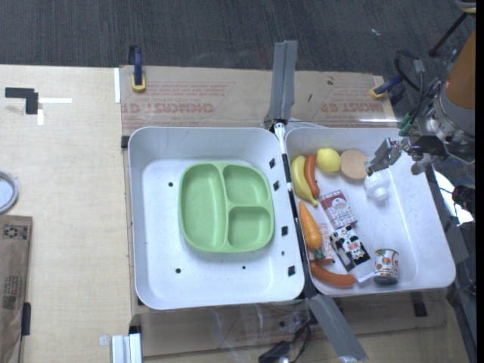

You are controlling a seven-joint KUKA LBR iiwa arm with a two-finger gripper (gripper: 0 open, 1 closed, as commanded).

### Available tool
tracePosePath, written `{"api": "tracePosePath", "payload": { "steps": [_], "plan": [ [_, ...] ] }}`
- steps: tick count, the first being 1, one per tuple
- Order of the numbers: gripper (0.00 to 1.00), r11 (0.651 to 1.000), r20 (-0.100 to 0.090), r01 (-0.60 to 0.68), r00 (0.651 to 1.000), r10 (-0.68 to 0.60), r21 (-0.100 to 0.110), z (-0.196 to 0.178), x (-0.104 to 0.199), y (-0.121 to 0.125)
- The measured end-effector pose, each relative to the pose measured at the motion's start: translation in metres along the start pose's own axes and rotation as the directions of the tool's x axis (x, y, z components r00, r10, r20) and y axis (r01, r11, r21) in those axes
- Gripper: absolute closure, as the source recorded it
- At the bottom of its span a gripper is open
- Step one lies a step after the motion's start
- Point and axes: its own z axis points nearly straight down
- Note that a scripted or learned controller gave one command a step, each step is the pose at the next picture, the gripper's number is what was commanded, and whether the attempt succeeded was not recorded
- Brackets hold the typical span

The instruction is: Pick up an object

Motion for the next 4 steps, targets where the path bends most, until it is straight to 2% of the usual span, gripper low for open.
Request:
{"api": "tracePosePath", "payload": {
  "steps": [1,2,3,4],
  "plan": [
    [0.00,0.996,-0.001,0.093,0.996,-0.093,0.000,0.118,0.011,0.002],
    [0.00,0.981,0.000,0.195,0.981,-0.195,-0.007,0.186,0.012,-0.035],
    [1.00,0.982,0.001,0.190,0.982,-0.190,-0.007,0.178,0.011,-0.035],
    [1.00,0.965,0.001,0.263,0.965,-0.263,-0.002,0.031,0.070,-0.010]
  ]
}}
